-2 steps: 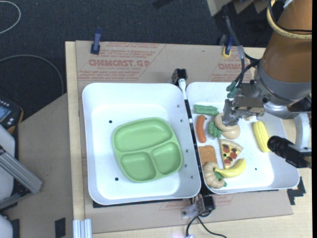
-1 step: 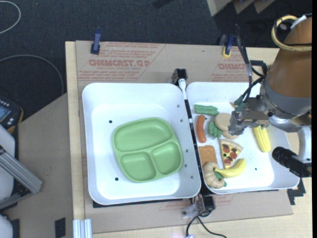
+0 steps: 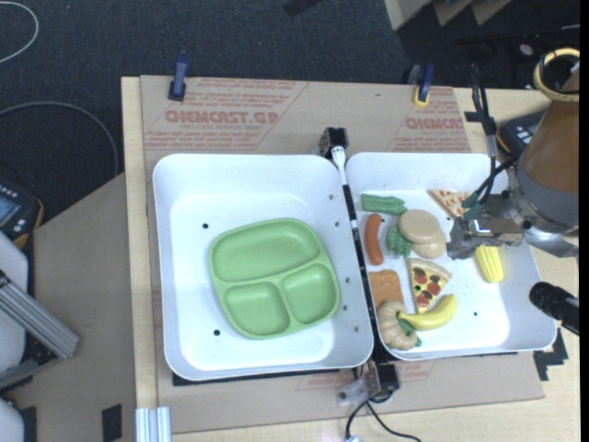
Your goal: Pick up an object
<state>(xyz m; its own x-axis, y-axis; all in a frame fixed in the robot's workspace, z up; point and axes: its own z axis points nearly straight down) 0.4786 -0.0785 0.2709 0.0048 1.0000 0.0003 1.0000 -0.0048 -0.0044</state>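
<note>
Hovering low over right bin (image 3: 515,334), gripper (image 3: 469,238) sits among toy food, between bun-like round piece (image 3: 422,231) and corn cob (image 3: 490,263). Fingers: cannot tell how far open; nothing seen between them. Nearest candidates: corn cob just right of the tip, pizza slice (image 3: 427,284) below it. Judged light, rigid plastic, smooth and likely slippery; corn best taken across narrow middle. Arm reaches in from right, wrist angled down-left. Green divided tray (image 3: 273,276) in left bin (image 3: 184,247).

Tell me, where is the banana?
The curved yellow plastic banana lies near the front edge of the right white bin, just below the toy pizza slice and touching the tan toy.
</note>
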